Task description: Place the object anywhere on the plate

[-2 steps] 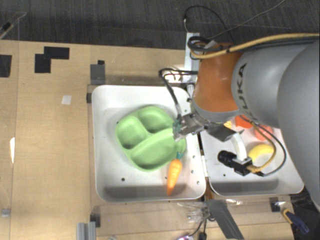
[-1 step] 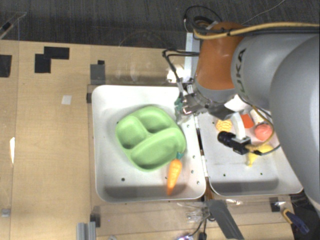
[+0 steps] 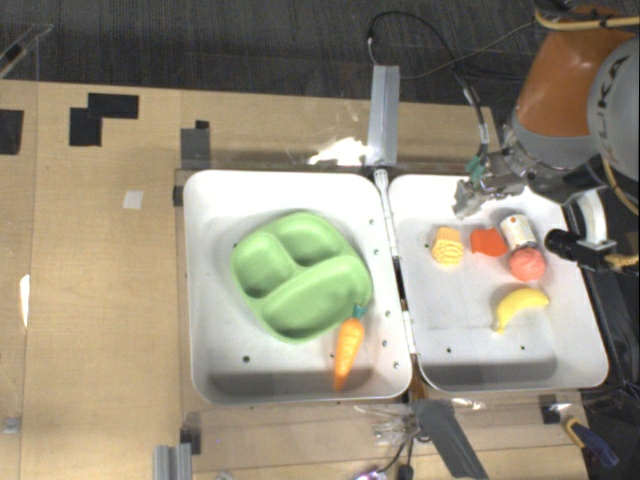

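Counter (image 3: 100, 298): pale wood surface carrying two shallow white bins set side by side, their inner walls touching along the middle.

Left bin (image 3: 215, 368): holds the green plate and the carrot.

Green plate (image 3: 298, 275): a rounded, divided dish with three compartments, lying flat near the middle of the left bin and turned at a slant to the bin's walls.

Carrot (image 3: 347, 349): orange toy with a small green top, lying on the bin floor just beside the plate's lower right edge; its leafy end touches or nearly touches the plate's rim, its tip points toward the bin's near wall. It is not on the plate.

Right bin (image 3: 470, 358): holds a loose cluster of toy foods in its upper half.

Corn piece (image 3: 448, 246): yellow, at the left of the cluster.

Red block (image 3: 488, 243): a flat orange-red piece between the corn piece and the small can.

Small can (image 3: 517, 231): white cylinder with a dark end, just above the pink fruit.

Pink fruit (image 3: 527, 264): round, touching or almost touching the small can.

Banana (image 3: 520, 306): yellow, curved, lying apart below the cluster.

Arm (image 3: 570, 98): grey with an orange band, entering from the upper right.

Jaws (image 3: 480, 190): poised over the far edge of the right bin, above the cluster; whether parted or closed cannot be told, and nothing is seen between them.
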`<state>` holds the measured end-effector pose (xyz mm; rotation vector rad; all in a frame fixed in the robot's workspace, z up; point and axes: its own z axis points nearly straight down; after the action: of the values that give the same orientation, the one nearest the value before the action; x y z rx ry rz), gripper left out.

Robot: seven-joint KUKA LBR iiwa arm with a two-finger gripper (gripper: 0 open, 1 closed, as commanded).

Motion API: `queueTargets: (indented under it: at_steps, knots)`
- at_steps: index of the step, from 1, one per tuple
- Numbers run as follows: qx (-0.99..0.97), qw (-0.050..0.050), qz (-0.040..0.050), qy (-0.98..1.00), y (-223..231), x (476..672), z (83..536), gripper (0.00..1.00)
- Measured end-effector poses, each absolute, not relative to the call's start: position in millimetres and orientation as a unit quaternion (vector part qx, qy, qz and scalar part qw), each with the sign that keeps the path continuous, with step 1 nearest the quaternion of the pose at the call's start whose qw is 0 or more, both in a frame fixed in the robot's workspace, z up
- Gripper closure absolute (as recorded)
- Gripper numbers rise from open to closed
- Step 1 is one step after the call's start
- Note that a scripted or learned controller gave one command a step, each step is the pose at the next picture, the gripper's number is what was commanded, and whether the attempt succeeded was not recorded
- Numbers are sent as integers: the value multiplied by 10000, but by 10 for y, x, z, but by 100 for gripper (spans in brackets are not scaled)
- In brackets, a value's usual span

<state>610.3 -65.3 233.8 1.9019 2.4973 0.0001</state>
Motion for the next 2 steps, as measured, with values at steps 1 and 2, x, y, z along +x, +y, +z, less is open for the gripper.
queueTargets:
  at_steps: [1,2]
  knots:
    - [5902,28,8,8072,-587,6704,3096,100]
    - [6141,12,-1,7892,-97,6698,2688,100]
